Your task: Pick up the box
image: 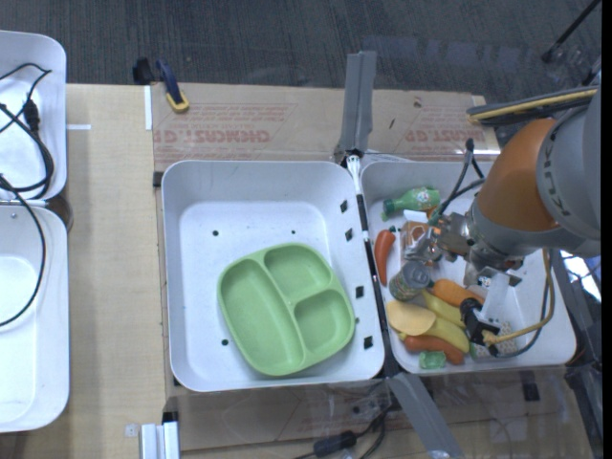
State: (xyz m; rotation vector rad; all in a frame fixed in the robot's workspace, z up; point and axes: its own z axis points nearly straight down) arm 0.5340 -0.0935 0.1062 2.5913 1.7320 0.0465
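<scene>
The grey arm (559,175) reaches in from the right over the right bin (559,350). The left bin (191,256) holds a green divided plate (285,308). The gripper (427,247) sits low among crowded toy food, and I cannot tell how it stands. The box (415,226), orange and small, lies just beside it, next to a green bottle (411,200) and a red pepper (383,253).

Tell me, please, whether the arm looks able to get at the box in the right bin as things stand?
Probably yes: the gripper hangs right over the box, which lies uncovered atop the clutter in the right bin.
</scene>
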